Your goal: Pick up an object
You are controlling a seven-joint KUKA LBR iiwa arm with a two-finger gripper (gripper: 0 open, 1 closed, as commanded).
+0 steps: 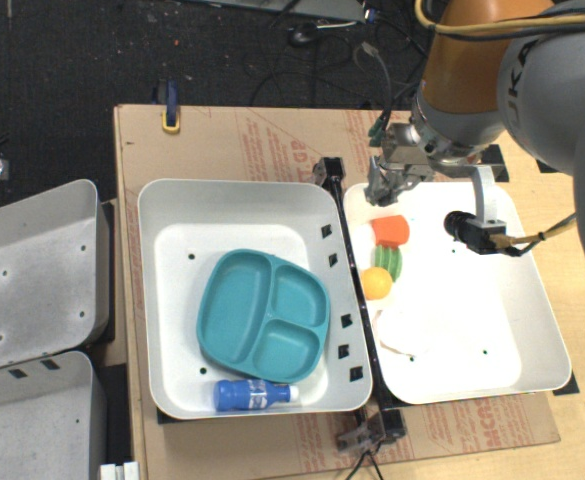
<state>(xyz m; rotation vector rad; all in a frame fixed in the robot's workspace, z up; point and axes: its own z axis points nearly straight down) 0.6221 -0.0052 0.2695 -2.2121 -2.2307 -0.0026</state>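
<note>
Orange block point(391, 230) in right bin point(492, 368) — claw point(384, 194) just above, grip state unclear.

Orange block point(391, 230), green piece point(388, 260), yellow ball point(376, 283), clustered along right bin's left wall

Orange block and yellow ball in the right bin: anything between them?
Yes. In the camera view a small green object lies between the orange block above and the yellow ball below, near the right bin's left wall.
</note>
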